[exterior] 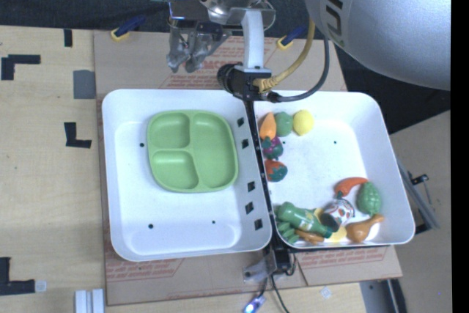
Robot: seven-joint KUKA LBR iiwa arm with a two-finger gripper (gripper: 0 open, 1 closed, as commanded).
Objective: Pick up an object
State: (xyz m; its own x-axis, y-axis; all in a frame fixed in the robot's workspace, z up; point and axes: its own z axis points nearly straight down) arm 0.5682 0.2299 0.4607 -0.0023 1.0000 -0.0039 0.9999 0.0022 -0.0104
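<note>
My gripper (187,59) hangs high over the bench behind the back edge of the left bin (124,223); its two fingers stand close together with nothing between them. The right bin (366,128) holds several toy foods. A yellow lemon (303,122), a green piece (283,124) and an orange carrot (267,125) lie at its back left. Purple grapes (273,148) and a red-orange piece (275,171) lie along the divider. A green pepper (369,197), a red chili (350,185), a small can (338,212) and green vegetables (294,217) crowd the front right corner.
A green divided plate (193,151) lies in the left bin. A black cable and connector (242,78) hang from the wrist above the divider between the bins. Blue clamps (128,27) sit at the bench's back edge.
</note>
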